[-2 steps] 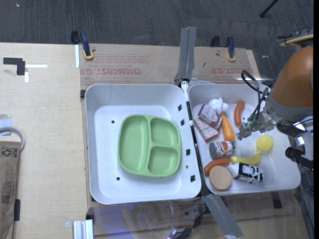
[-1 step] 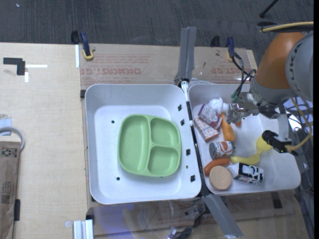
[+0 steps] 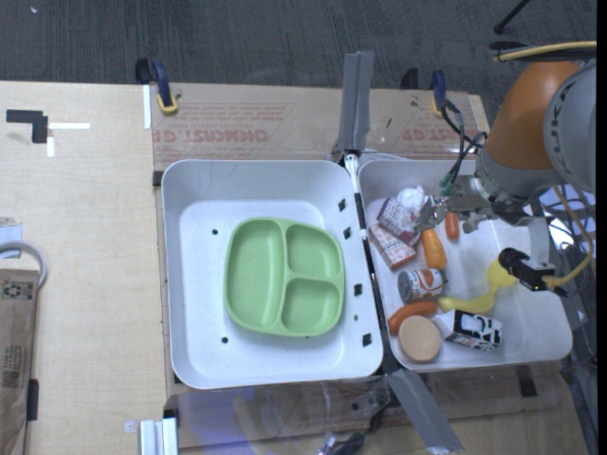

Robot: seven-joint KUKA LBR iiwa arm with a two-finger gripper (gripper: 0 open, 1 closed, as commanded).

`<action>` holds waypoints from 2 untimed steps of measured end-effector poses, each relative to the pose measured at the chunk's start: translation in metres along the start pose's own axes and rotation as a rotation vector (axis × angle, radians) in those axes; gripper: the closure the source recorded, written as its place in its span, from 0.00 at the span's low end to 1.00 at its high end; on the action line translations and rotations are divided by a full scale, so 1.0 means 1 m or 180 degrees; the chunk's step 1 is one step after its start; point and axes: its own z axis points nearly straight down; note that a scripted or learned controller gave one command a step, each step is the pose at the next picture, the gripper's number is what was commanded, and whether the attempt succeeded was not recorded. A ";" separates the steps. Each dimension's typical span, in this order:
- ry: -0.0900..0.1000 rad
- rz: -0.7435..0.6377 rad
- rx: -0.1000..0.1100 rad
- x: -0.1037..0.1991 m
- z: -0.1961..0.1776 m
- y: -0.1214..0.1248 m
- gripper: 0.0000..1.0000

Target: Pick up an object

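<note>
My gripper [image 3: 444, 212] hangs over the upper part of the right bin [image 3: 536, 335], at the end of the grey arm with its orange band [image 3: 531, 112]. Just beneath it lies a small red-orange piece [image 3: 452, 225]; whether it is gripped is unclear. Close by are a white crumpled item [image 3: 410, 197], a red and white packet [image 3: 394, 218], a second packet [image 3: 387, 245] and an orange carrot [image 3: 433, 248]. Lower down sit a small can [image 3: 422, 281], an orange sausage [image 3: 414, 309], a round tan bun [image 3: 420, 338], a yellow banana [image 3: 484, 292] and a black and white carton [image 3: 474, 330].
The left bin [image 3: 190, 254] holds a green divided plate [image 3: 285, 276]. A metal divider [image 3: 358, 93] runs between the bins at the back. Cables and a black fitting [image 3: 522, 268] hang over the right bin's right side. A brown paper bag [image 3: 17, 339] lies at the far left.
</note>
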 end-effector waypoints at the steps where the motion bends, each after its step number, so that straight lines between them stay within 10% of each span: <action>1: 0.0000 0.0219 0.0002 -0.032 0.048 0.003 0.00; 2: 0.0000 0.0219 0.0002 -0.032 0.048 0.003 0.00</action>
